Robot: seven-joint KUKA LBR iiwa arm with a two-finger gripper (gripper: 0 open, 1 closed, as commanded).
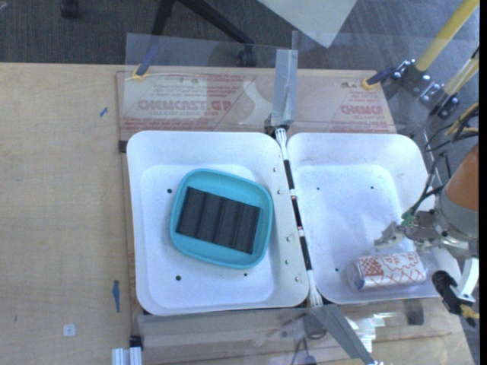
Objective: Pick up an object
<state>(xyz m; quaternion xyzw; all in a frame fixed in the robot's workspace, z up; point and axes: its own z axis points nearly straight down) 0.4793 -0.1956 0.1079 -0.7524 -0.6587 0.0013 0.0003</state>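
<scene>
**Tool poised just above the patterned box in the right bin**

Our tool point(401, 230) sits at the right side of the right bin point(342, 158), low over the bin floor, with the grey wrist and its orange band coming in from the right edge. The metal parts at its tip are small and tangled with cables, so we cannot tell whether it is open or closed, and nothing shows clamped in it.

Directly toward the near edge from the tip, and very close to it, lies the thing we would go for: a small red-and-white patterned box point(386, 271). It lies flat in the bin's near right corner, with its long axis running roughly left to right and tilted slightly. We judge that the coming move turns on this: a short drop toward the near edge puts the tool over the box's middle, and a grip across its short side should suit it best.

Further out, across the divider, the left bin point(152, 158) holds a teal tray point(183, 192) with a dark ribbed insert, well apart from the tool. Both bins rest on the wooden bench point(61, 204).
</scene>
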